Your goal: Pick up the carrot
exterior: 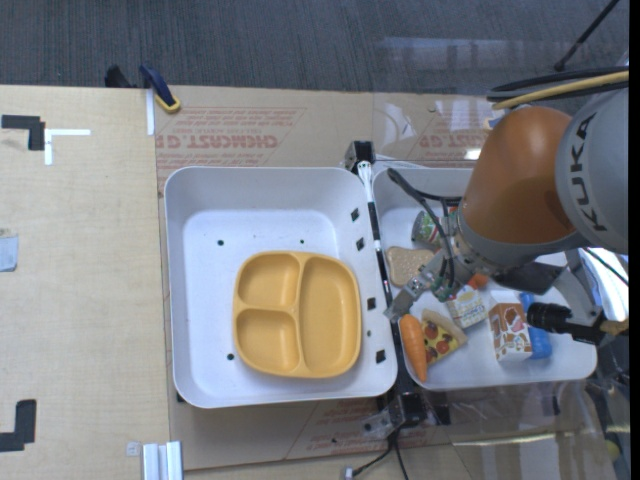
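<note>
The carrot [414,348] is a short orange toy lying lengthwise against the left wall of the right bin [560,368], near its front corner. My gripper [424,296] hangs just above and behind the carrot's far end, under the arm's orange band. It is open, with one grey finger [406,301] slanting toward the bin wall, and nothing sits between the fingers. The carrot rests on the bin floor, apart from the gripper.
A pizza slice toy [442,336] touches the carrot's right side. A small white box [468,309], a printed carton [510,330], a blue item [540,344], a brown bread slice [404,262] and a green item [425,229] crowd the right bin. The left bin [200,268] holds a yellow divided plate [298,314].
</note>
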